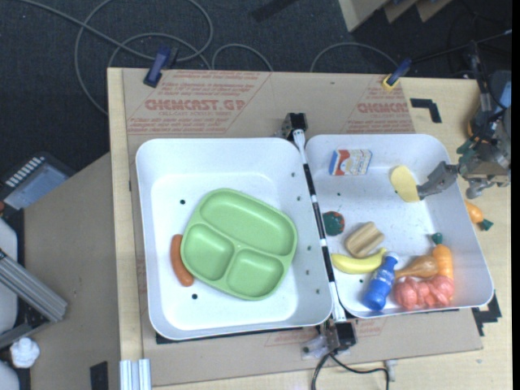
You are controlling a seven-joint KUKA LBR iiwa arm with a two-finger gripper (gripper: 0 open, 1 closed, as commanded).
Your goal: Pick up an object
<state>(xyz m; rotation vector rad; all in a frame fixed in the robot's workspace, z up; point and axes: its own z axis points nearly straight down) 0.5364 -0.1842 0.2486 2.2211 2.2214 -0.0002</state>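
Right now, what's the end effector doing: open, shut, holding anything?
End effector: at the right bin's far right edge, beside the yellow piece; open or shut cannot be told.

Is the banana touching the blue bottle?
Touching. The camera view shows the banana's right tip meeting the blue bottle's cap, with no gap between them.

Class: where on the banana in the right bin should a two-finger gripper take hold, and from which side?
Probably the banana's middle, from above, fingers across its narrow width. It lies flat, and the bottle and bun crowd its right end.
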